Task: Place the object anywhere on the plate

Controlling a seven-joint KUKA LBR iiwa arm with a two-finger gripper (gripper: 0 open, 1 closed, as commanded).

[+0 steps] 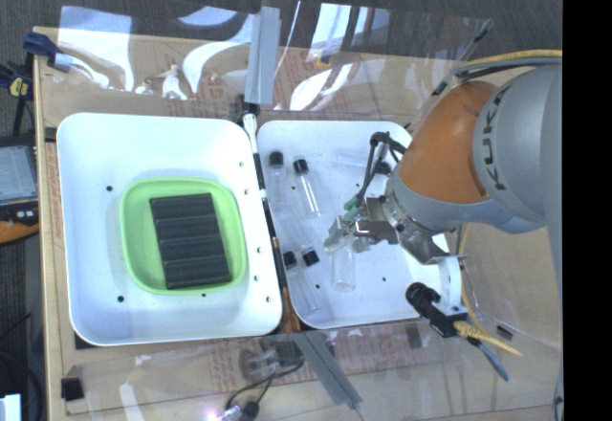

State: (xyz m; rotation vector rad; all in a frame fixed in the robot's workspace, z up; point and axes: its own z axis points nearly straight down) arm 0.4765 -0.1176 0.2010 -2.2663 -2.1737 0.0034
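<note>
Green plate (134, 209) mid left bin (86, 146) bearing a dark ridged block (191, 239), narrow green margins around it, gripper (346, 230) over right bin (330, 309), grip state unclear, clear vial (308, 189) lying lengthwise near-to-far, black cap far.

Lime-green plate (134, 256) with dark ribbed block (190, 239); white bins (81, 146); black-capped clear vials (306, 188).

Bright overhead light, glare on clear shield (287, 36), white bins (86, 218) washed out, slightly soft focus

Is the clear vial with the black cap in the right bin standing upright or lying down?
Lying down. The clear vial rests lengthwise on the floor of the right bin, black cap toward the far wall.
</note>
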